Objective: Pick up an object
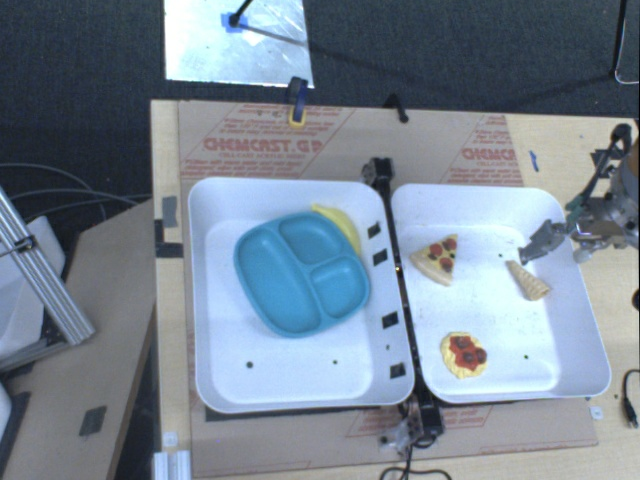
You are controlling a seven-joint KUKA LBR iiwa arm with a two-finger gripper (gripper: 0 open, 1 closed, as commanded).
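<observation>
End effector (540, 240) at right bin (590, 338), just above cone (528, 280); finger state: cannot tell. Approach step. Next: descend, straddle cone, close.

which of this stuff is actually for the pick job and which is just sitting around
For the job:
gripper, over the right bin
cone-shaped piece, closest to the gripper
pizza slice
round red-topped piece

Just lying about:
blue divided plate in the left bin
yellow item tucked behind the plate
clamp on the cardboard
</observation>
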